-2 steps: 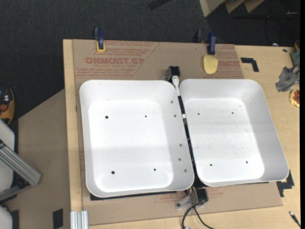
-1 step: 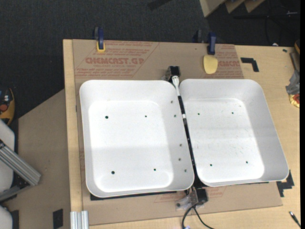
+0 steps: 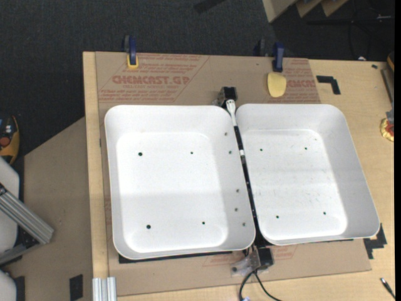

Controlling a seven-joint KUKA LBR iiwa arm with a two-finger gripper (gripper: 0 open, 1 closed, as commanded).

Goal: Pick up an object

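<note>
Object not yet picked up, judging by left-hand bin (image 3: 116,168) and right-hand bin (image 3: 354,155); whole task left, hand state impossible to tell.

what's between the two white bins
In the camera view, a thin dark gap runs between the left bin and the right bin, with a black clip at its far end.

Over on the right side, where the arm comes in from, there's a small yellow-and-red bit (image 3: 388,128) sitting right at the edge. Honestly can't tell if that's part of the robot or just some loose thing. Too little of it to say anything about pose.
</note>
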